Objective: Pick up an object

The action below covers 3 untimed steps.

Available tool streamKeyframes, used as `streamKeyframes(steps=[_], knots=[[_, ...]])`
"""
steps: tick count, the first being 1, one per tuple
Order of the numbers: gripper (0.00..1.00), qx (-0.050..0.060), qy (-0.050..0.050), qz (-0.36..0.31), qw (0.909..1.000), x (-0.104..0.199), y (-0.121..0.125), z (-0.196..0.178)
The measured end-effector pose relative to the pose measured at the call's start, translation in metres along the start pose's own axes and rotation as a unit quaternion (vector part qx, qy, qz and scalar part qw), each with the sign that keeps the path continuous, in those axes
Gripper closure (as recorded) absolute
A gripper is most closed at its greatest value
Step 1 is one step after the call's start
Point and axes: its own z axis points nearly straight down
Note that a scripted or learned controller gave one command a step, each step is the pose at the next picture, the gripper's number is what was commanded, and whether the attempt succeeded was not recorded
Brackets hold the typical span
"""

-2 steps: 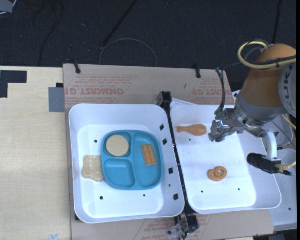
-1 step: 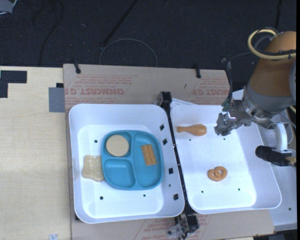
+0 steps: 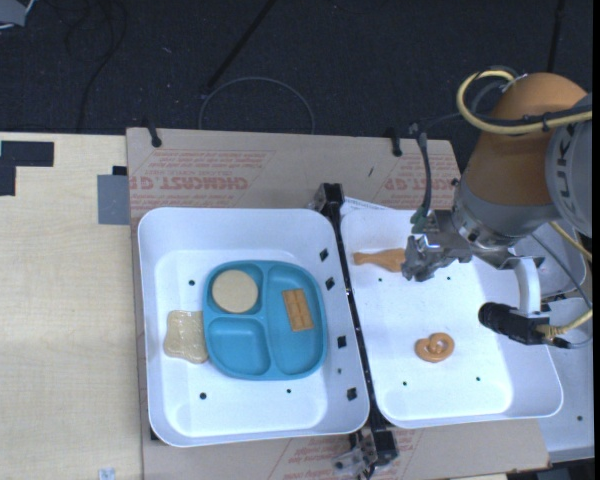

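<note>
Hovering low over the right bin [image 3: 500,393], the claw [image 3: 417,266] sat just beside the broad end of an orange drumstick-shaped toy [image 3: 380,259]; whether it was spread or pressed together could not be told, since the wrist hid its tips. The drumstick lay flat on the bin floor, narrow end pointing toward the divider [image 3: 345,288] between the bins, thick end nearest the claw and possibly touching it. It looked like light, stiff plastic play food, smooth and likely to skid, so the thicker end seemed the surest place to pinch. Farther from the divider and nearer the camera lay a small pretzel-shaped piece [image 3: 435,347], well apart from the claw. Across the divider, a blue tray [image 3: 265,353] held a round cracker [image 3: 234,290].
</note>
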Motion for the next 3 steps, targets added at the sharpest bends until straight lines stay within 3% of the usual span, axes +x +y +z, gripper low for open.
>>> streamKeyframes(steps=[2,3], knots=[[1.0,0.0,0.0,-0.001,1.0,0.106,-0.017,-0.01],[1.0,0.001,0.0,-0.001,1.0,0.158,-0.03,0.007]])
